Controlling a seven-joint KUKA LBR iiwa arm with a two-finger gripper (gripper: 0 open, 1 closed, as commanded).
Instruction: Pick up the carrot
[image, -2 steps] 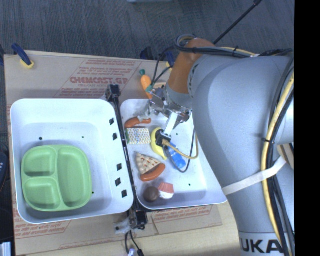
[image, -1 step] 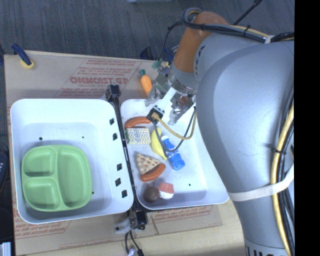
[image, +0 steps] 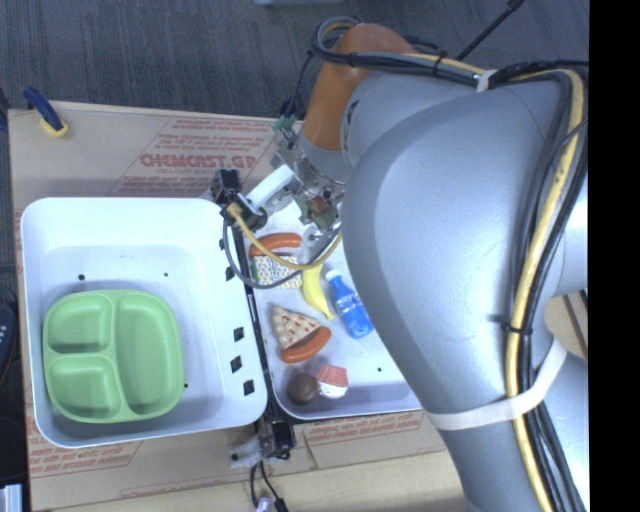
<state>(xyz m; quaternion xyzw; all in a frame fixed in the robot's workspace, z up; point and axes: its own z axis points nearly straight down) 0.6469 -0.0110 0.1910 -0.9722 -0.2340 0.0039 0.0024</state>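
Observation:
An orange, elongated piece that looks like the carrot (image: 280, 242) lies at the far left of the right bin (image: 390, 385), close to the divider. My gripper (image: 316, 222) hangs just to its right, at the end of the grey arm with the orange band (image: 345, 80). It is low over the bin's far end. Whether it touches the carrot I cannot tell. The arm's large grey body hides most of the right bin.
Crowded below the carrot are a patterned piece (image: 272, 270), a banana (image: 318, 290), a blue bottle (image: 348, 305), a pizza slice (image: 293, 324), a sausage (image: 306, 345), a brown ball (image: 303, 388) and a red-white item (image: 334, 378). A green divided plate (image: 112, 352) lies in the left bin (image: 120, 235).

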